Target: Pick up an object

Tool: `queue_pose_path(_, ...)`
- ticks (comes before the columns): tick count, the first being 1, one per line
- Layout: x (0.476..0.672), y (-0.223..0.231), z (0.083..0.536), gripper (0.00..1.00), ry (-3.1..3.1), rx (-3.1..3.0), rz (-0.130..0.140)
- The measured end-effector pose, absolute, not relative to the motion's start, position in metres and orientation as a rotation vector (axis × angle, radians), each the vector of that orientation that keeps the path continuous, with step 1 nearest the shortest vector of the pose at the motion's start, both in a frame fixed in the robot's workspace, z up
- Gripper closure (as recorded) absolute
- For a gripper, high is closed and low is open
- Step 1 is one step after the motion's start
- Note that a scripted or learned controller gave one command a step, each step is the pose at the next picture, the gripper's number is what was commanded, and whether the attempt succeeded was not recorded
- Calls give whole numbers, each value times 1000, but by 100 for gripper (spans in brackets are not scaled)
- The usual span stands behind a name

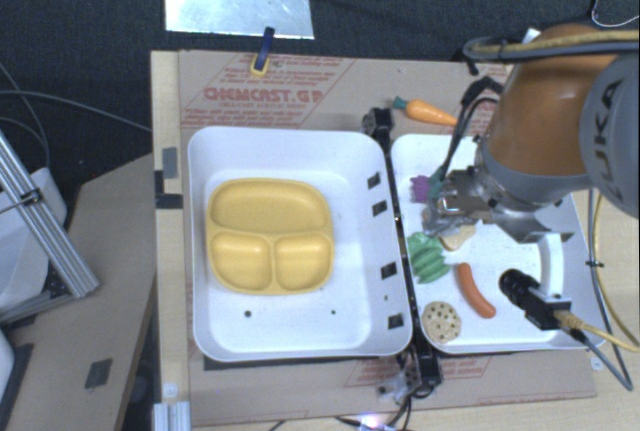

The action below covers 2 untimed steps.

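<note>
My gripper point(447, 215) hangs low over the middle of the right bin point(520, 334), just above a pale flat piece point(458, 239) that peeks out beneath it. A purple toy point(423, 187) lies to its upper left. A green leafy toy point(429, 259) lies below it by the bin's left wall. An orange sausage point(476, 290) and a speckled cookie point(441, 320) rest near the front. The arm's bulk covers the bin's right half.
The left bin point(220, 319) holds a yellow divided plate point(270, 234). A toy carrot point(428, 112) lies on the bench beyond the right bin's far rim. A divider with black clips runs between the bins.
</note>
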<state>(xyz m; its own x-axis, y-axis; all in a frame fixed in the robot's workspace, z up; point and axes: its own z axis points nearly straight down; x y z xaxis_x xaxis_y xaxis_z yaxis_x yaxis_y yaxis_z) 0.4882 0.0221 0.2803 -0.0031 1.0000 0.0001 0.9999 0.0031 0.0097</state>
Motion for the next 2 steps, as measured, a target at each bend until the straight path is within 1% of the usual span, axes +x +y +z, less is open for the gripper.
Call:
queue_pose_path(1, 488, 67, 410, 100, 2228, 2204, 22)
queue_pose_path(2, 486, 64, 311, 100, 2225, 2223, -8)
